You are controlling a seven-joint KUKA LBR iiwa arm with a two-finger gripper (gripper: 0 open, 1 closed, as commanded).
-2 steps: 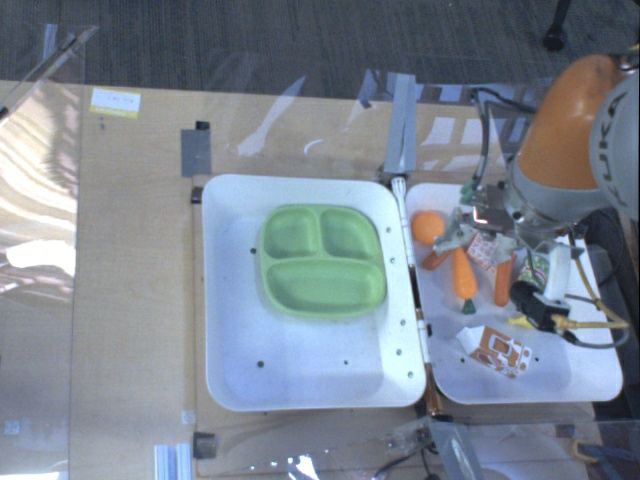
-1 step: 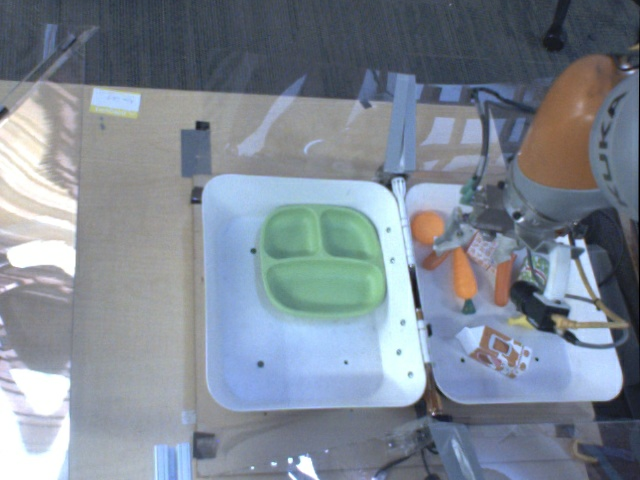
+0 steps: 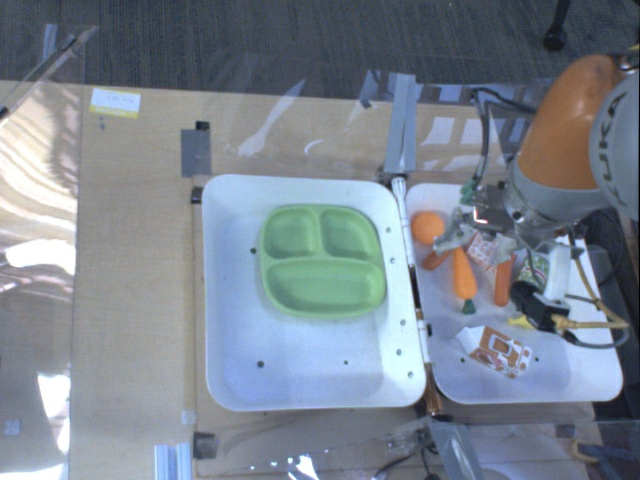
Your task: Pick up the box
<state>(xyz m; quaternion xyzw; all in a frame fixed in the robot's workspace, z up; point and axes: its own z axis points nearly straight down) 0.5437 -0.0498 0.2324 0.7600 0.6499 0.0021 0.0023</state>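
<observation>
I see the small white box with orange-brown print lying flat near the front of the right white bin, apart from the rest. Behind it: orange carrot, then a round orange fruit. Gripper hovers over the clutter there; can't tell its state. Green divided plate in left white bin.
</observation>
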